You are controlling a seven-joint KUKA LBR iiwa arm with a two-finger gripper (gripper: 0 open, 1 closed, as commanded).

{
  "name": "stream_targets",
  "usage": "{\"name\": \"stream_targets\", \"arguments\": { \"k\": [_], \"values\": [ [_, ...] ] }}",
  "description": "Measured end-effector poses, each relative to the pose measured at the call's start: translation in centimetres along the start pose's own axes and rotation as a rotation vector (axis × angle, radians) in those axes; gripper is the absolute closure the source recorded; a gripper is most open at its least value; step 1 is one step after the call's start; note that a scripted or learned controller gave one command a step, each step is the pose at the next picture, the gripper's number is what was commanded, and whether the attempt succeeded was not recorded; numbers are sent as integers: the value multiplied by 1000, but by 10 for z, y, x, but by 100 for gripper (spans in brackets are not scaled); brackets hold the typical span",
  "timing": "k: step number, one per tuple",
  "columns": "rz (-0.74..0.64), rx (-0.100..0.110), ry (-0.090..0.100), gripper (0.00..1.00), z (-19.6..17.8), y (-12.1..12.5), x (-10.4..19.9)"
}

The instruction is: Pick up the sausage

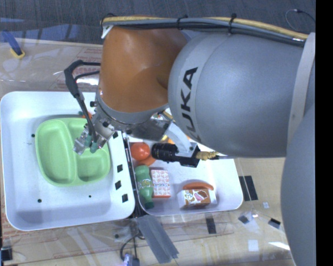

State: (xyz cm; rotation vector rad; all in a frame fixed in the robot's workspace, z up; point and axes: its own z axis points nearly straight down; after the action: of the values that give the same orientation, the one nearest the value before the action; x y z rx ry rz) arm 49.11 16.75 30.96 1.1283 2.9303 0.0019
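Green divided plate [55, 159] in the left white bin [16, 204], with the gripper [87, 142] parked low over the plate's right-hand compartment, nowhere near the target. Can't tell whether the pincer is open or closed, too small and cluttered down there, though nothing sausage-like visible at it.

Looks like the sausage [199, 185] over in the right bin [233, 201] — reddish-orange curved thing towards the right end, touching the top edge of a small printed packet [197, 198]. Not totally sure of that ID, but best match going. Also in that bin: a tomato [140, 150] at the upper left, a green bottle [144, 184] below it, a little carton [160, 183] just beside the bottle. Big grey-and-orange KUKA arm [211, 82] covering the far part of that bin.

Progress-wise: basically nothing done yet, judging by this. Sausage untouched, gripper over the wrong bin. Left to do — cross over to the right bin, line up on the sausage, drop, close, lift. Probably fiddly with the packet right up against it, easy to nudge or nab that instead
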Motion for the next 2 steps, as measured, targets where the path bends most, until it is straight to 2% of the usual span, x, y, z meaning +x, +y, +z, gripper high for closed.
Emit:
{"name": "stream_targets", "arguments": {
  "k": [1,2],
  "values": [
    [69,4,1,100,56,93,-38],
    [90,1,0,100,44,107,-71]
  ]
}}
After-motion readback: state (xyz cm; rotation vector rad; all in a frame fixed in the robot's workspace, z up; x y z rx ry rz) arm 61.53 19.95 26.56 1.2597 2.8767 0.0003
